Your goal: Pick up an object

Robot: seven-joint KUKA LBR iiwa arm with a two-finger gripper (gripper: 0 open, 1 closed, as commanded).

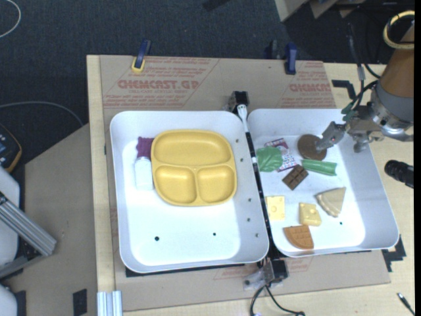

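Nothing picked yet — my hand (327,141) hangs low over the right bin (368,236), right by the brown disc (310,146). Can't tell if it's open or closed, so the grab's still ahead.

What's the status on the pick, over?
Gripper low over right bin, at brown disc; grasp unclear. Green piece right beside it. Nothing lifted.

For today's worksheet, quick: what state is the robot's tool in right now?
Tool: over the right bin, at the brown round piece; open or closed cannot be told, and no object is seen in its grip.
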